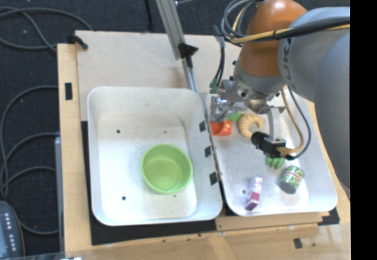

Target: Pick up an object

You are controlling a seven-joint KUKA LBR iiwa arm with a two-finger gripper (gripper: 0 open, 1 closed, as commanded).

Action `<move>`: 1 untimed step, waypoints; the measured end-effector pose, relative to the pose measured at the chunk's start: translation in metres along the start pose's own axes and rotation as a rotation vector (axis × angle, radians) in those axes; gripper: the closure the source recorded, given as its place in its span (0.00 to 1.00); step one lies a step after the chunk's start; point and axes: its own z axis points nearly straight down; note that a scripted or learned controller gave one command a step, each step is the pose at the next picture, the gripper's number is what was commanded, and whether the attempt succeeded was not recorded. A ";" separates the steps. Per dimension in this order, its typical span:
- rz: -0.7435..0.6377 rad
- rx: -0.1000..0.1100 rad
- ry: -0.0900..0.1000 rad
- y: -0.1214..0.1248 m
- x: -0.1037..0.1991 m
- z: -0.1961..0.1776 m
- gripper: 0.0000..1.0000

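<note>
Camera view from above: two shallow white bins are seen side by side on the bench. A lime-green bowl (pixel 167 168) is placed upright in the left bin (pixel 106 135), well apart from everything else. The right bin (pixel 315 185) is crowded at its far end by the grey arm with its orange band (pixel 272 29), by which much of that corner is covered. A slanted metal rail (pixel 168 8) is set across the far side of the bench.

Below the wrist, the gripper (pixel 222 112) is lowered near the dividing wall, just above a small red-orange object (pixel 222 128). Whether the claw is open or closed cannot be told, as it is blurred against the wrist hardware. A tan, curved piece (pixel 248 124) is found just beside the red one, and something green (pixel 274 163) is partly hidden behind a black cable fitting (pixel 268 144). Nearer the front, a small green-and-grey can (pixel 291 178) and a pink-and-white packet (pixel 254 193), possibly a carton, are laid near each other.
</note>
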 end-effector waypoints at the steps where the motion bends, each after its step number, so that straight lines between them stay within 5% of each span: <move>1: 0.000 0.001 0.000 0.011 0.052 -0.013 1.00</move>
